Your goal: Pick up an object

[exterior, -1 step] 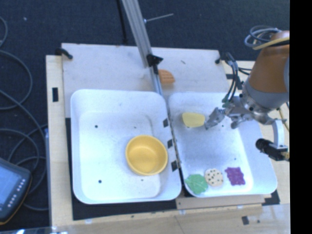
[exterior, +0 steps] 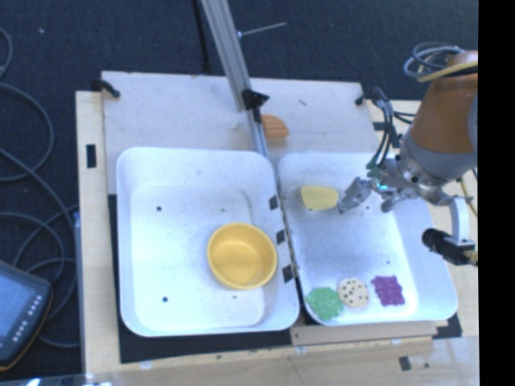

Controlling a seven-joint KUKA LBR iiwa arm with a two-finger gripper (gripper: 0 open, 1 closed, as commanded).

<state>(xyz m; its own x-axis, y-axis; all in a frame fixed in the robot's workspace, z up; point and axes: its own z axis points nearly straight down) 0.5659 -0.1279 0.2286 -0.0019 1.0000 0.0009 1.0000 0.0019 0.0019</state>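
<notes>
Nearest the camera, along the near wall of the right bin (exterior: 418, 308), three small pieces lie in a row: a green round (exterior: 324, 302) by the near left corner, a pale spotted cookie (exterior: 352, 293) touching or just beside it, and a purple piece (exterior: 389, 289) a little apart to the right. In the left bin (exterior: 141, 215) a yellow bowl (exterior: 241, 254) stands upright toward that bin's near right part, close to the wall shared with the right bin. Off to the lower left, past the bench (exterior: 92, 240), a screen (exterior: 18, 312) lies on the dark floor among cables (exterior: 40, 215). Further back in the right bin, a yellow block (exterior: 319, 197) lies flat near the far left corner. Just to its right hangs the gripper (exterior: 370, 202), low over the bin floor, with its two fingers (exterior: 352, 195) spread apart and nothing between them; the left finger points at the block and ends just beside it, though whether it touches cannot be told. The grey arm (exterior: 438, 163) with its orange band (exterior: 451, 111) reaches in from the right above it. Beyond both bins, on the pale board, an orange thing (exterior: 274, 127) sits next to the foot of a slanted metal post (exterior: 229, 43).
</notes>
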